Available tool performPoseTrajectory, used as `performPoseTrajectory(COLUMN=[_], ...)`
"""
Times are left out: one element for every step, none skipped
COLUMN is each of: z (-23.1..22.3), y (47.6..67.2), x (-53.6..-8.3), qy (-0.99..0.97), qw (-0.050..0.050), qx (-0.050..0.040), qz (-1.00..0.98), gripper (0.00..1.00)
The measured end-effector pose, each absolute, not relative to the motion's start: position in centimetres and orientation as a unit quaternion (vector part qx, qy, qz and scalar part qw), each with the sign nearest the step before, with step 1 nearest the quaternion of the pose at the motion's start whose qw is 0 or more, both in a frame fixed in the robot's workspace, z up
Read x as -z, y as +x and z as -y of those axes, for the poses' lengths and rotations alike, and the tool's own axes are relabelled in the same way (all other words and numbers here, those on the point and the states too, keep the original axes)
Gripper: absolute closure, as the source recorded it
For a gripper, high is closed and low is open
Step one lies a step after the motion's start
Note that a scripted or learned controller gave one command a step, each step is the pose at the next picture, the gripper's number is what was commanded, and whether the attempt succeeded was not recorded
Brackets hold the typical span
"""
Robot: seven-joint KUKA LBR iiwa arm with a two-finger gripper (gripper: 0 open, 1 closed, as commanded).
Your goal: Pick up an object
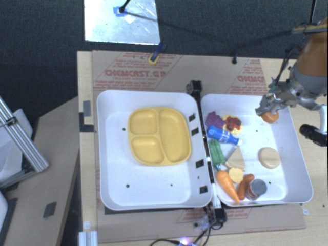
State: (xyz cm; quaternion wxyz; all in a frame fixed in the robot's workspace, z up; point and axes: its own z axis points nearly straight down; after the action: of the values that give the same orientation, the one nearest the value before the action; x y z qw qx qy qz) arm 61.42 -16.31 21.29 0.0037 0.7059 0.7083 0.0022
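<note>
My gripper (269,110) hangs over the far right part of the right bin (294,152). A small orange round object (270,118) sits at its fingertips, and the fingers appear shut on it. Along the bin's left side lie purple grapes (215,121), a red piece (233,122), a blue bottle (223,135), a green vegetable (215,151), a pale wedge (237,160) and a carrot (227,185). A beige round bun (269,158) lies apart on the right. A red sausage (245,183) and a grey can (257,188) rest near the front edge.
The left bin (113,152) holds a yellow divided plate (159,136). A black-clipped divider (201,137) runs between the bins. The grey arm with its orange band (312,60) comes in from the upper right. A black fixture (312,133) sits beside the right bin's rim.
</note>
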Motion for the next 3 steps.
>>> performPoseTrajectory(z=[16.3,11.2,6.7], y=[61.5,60.4,59.2], x=[-22.5,-21.5,-20.9], qy=[0.706,0.704,0.704], qw=[0.001,-0.001,-0.001], qx=[-0.0011,-0.0005,-0.0001], qz=[-0.708,-0.71,-0.71], gripper=[1.0,1.0,1.0])
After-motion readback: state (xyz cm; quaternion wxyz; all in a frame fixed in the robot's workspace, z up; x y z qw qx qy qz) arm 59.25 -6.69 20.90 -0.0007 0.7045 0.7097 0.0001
